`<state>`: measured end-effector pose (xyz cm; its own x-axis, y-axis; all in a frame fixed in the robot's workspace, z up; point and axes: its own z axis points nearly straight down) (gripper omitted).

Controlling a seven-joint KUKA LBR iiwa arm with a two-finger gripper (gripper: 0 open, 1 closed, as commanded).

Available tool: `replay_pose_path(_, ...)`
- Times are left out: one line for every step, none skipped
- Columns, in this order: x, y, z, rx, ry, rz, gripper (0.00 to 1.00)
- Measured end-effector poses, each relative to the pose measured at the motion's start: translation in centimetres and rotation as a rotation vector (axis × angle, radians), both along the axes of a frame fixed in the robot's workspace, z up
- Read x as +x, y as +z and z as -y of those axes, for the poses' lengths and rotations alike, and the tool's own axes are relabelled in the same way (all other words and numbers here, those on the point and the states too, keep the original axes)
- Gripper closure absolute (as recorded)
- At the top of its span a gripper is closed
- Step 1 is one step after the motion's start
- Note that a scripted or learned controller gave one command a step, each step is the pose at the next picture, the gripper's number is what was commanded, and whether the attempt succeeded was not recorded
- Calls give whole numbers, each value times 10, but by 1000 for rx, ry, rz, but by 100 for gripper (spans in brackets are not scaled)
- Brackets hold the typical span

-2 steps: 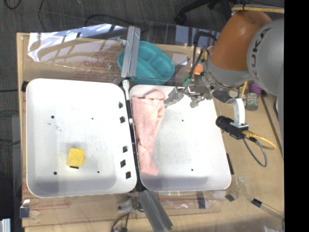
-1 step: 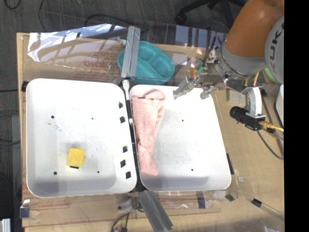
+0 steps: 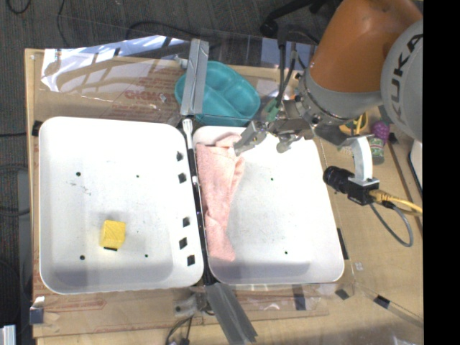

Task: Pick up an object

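Pink cloth lies crumpled along the left wall of the right bin, its upper end just under the end effector, whose fingers stand apart with nothing between them. Nothing is lifted yet, so the grasp and the raise are both left to do, as I judge it. Across that bin's left wall, a yellow block sits in the left bin, and a teal dish rests on the counter beyond.

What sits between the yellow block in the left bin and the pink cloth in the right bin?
In the camera view, bare white bin floor, then the divider where the bins meet, separate the yellow block from the pink cloth.
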<state>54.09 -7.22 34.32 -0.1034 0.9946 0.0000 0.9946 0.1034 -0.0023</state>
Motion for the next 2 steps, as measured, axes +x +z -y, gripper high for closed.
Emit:
replay_pose_path(5,93,40,-1,100,4,0)
replay_pose_path(-6,-65,78,0,4,-3,0)
